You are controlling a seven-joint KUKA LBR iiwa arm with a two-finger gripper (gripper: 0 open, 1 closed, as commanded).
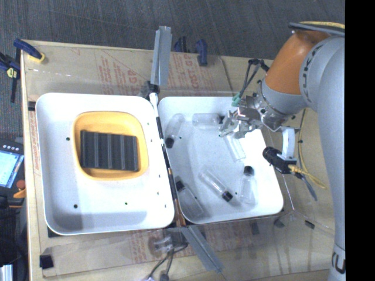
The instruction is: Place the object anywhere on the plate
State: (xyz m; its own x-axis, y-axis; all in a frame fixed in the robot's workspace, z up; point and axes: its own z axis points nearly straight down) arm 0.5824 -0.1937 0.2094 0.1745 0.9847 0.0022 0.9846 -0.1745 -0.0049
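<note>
A robotics lab or test cell, not a home; a plywood bench [117, 63] stands on dark grey carpet [88, 10]; two shallow white bins [53, 209] sit side by side left of the jaws, held by clamps [28, 50] at the bench edge; a grey industrial arm [319, 69] with an orange band and loose cables [307, 177] reaches in; a small lit screen [8, 167] sits far left of the jaws.

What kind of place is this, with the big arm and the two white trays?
Most likely a robotics lab test bench. A grey and orange robot arm reaches over two white bins held to a board with clamps, one bin holding a yellow plate, the other clear vials for practice picking.
</note>
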